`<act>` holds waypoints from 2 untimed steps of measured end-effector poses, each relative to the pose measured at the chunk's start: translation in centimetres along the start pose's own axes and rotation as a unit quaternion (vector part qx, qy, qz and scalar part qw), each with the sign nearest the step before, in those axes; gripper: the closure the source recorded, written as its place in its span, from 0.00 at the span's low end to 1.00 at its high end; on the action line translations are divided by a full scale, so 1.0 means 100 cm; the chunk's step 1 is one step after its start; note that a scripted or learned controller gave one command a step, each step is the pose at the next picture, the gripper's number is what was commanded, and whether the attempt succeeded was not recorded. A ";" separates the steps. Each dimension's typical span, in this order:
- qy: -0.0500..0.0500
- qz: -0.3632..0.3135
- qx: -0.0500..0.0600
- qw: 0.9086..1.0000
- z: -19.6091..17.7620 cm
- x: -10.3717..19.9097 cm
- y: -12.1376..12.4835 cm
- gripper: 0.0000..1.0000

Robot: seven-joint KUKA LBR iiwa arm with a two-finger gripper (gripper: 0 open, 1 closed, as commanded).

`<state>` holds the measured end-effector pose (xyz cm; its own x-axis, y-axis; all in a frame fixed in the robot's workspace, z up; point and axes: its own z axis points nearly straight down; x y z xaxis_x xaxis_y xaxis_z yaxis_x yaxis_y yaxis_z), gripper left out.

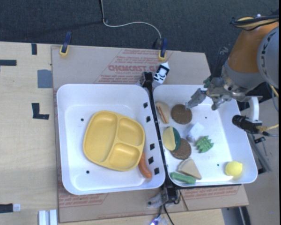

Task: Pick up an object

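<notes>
Green bean (182,177) near front; brown patty (181,114) just left of open jaws (206,100).

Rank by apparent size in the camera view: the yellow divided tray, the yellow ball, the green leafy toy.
1. Yellow divided plastic tray, by far the largest.
2. Green leafy toy.
3. Yellow ball, close to the leafy toy, so that order is unsure.

Bright, even overhead light. Soft short shadows under toy food. Mild glare on shallow white plastic bins (65,125). Slight overall softness.

Small toy foods (181,149) (perhaps plastic) lie scattered in right bin (225,125).
</notes>
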<state>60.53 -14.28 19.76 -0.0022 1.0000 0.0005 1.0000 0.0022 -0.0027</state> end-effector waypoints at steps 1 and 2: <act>0.000 0.003 0.006 1.000 0.098 -0.047 -0.037 0.00; 0.000 0.003 -0.004 1.000 0.111 -0.082 -0.091 0.00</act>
<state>51.45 -22.53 8.68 0.0041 1.0000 0.0009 1.0000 -0.0041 0.0057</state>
